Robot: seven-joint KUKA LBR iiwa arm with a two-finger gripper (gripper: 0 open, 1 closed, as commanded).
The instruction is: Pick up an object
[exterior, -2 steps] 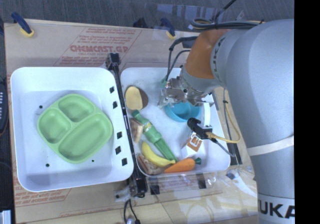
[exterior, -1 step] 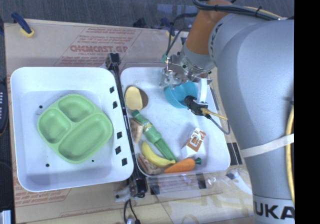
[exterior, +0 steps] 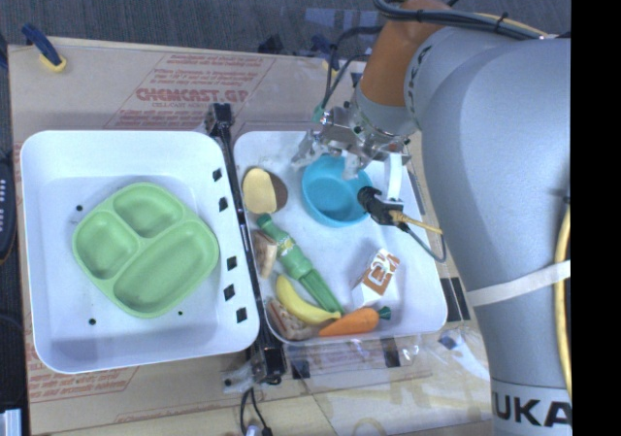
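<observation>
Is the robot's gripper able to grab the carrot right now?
Probably yes. The carrot lies on top near the front of the right bin, nothing covering it. The gripper sits over the blue bowl, so it would have to come forward.

grey arm point(exterior: 485, 182) reached in from the right, bulky link seen filling the right side, orange band point(exterior: 393, 55) above the wrist, wrist angled down and leftward, gripper point(exterior: 344, 160) lowered into the right bin's far part

A robotics lab: KUKA arm point(exterior: 485, 182) over two white bins point(exterior: 39, 259) of toy food.
</observation>
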